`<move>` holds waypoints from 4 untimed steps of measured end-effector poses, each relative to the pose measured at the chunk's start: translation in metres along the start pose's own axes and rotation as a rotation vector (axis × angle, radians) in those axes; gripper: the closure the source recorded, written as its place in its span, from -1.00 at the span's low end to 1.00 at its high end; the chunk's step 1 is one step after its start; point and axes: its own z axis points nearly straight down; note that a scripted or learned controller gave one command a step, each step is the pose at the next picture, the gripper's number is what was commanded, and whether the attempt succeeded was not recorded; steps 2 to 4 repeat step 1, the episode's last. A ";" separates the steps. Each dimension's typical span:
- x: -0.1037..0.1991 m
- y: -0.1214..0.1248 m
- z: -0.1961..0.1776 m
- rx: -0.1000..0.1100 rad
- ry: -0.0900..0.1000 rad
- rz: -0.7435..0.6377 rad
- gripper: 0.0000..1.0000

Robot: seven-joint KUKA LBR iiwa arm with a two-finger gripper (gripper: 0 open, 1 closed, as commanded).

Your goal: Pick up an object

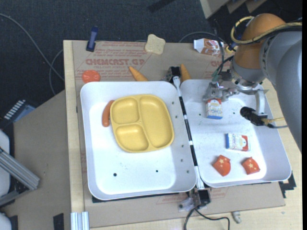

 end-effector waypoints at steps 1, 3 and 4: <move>0.053 -0.031 -0.091 0.002 0.003 -0.001 1.00; 0.053 -0.031 -0.091 0.002 0.003 -0.001 1.00; 0.053 -0.031 -0.091 0.002 0.003 -0.001 1.00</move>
